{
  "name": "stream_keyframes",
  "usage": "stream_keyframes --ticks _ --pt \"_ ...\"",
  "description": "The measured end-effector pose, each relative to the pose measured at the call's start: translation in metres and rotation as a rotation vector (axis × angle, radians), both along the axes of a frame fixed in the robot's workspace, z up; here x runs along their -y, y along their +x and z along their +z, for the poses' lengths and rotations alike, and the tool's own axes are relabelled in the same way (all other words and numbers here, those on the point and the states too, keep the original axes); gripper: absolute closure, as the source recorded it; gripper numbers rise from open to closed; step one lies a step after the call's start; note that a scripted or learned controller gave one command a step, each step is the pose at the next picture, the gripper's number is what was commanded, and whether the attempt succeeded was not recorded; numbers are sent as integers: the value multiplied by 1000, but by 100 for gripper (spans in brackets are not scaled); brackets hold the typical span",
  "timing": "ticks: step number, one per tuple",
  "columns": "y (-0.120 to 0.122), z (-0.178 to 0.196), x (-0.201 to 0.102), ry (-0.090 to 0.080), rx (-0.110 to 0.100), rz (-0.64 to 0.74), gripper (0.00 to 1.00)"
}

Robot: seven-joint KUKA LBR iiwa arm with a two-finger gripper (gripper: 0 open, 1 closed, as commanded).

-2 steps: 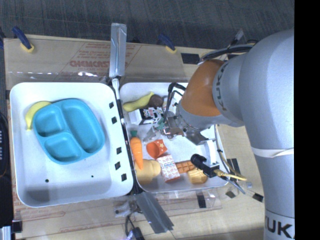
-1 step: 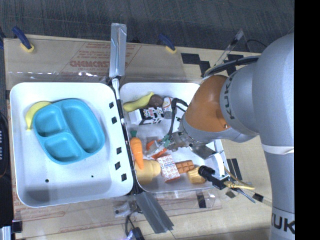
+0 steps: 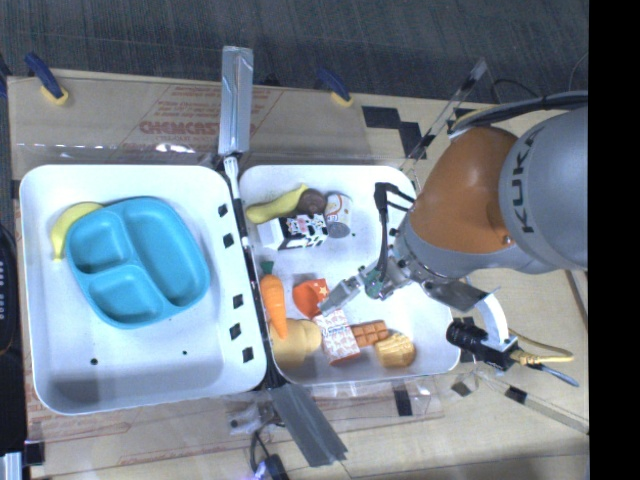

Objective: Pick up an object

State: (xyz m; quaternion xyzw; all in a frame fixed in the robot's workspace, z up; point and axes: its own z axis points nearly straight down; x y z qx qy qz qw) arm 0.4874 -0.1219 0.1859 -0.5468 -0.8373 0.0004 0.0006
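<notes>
Two white bins (image 3: 60, 368), one blue tray (image 3: 140, 258), one carrot (image 3: 274, 306)

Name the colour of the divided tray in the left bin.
Light blue: the divided tray shows clearly in the camera view.

The blue divided tray (image 3: 140, 258) looks like smooth, glossy plastic. Both white bins (image 3: 60, 368) have a smooth plastic sheen. The bench (image 3: 560, 448) looks like matt wood. The arm's orange band (image 3: 460, 198) shines glossily.

Even, bright overhead light, soft shadows, slightly soft focus.
</notes>
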Motion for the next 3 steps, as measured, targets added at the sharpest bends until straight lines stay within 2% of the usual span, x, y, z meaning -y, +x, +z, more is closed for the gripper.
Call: stream_keyframes --ticks 1,2,3 --pt "13 -61 -23 3 -9 65 0" --pt "39 -96 11 2 -3 -166 0" --pt "38 -68 -5 -1 -5 -544 0"
